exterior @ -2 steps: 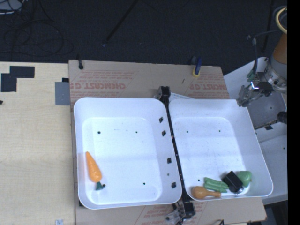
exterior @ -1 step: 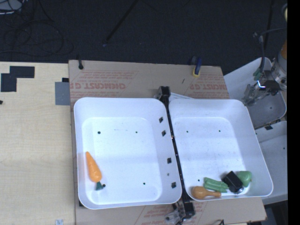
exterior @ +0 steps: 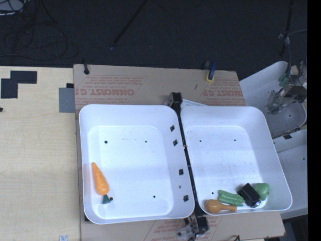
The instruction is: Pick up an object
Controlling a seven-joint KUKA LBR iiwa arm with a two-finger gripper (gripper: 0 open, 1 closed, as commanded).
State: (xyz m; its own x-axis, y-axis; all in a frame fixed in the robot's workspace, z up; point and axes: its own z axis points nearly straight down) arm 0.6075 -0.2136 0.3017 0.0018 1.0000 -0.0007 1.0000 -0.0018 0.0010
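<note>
In the left bin (exterior: 125,118), an orange toy carrot (exterior: 100,179) lies near the front left corner, its small green top (exterior: 106,200) pointing to the front wall. The right bin (exterior: 225,119) holds a cluster in its front right corner. There a green pod-shaped toy (exterior: 230,198) lies beside a black block (exterior: 249,195). A rounded green piece (exterior: 261,189) touches the block on its right. In front of the pod, an orange-yellow gourd-shaped toy (exterior: 219,206) rests against the front wall.
Both bins sit on a brown cardboard sheet (exterior: 150,87) on a pale wooden bench (exterior: 35,159). A black divider strip (exterior: 181,154) runs between the bins. A white rounded surface (exterior: 281,109) with a small metal fixture (exterior: 287,92) stands at the right.
</note>
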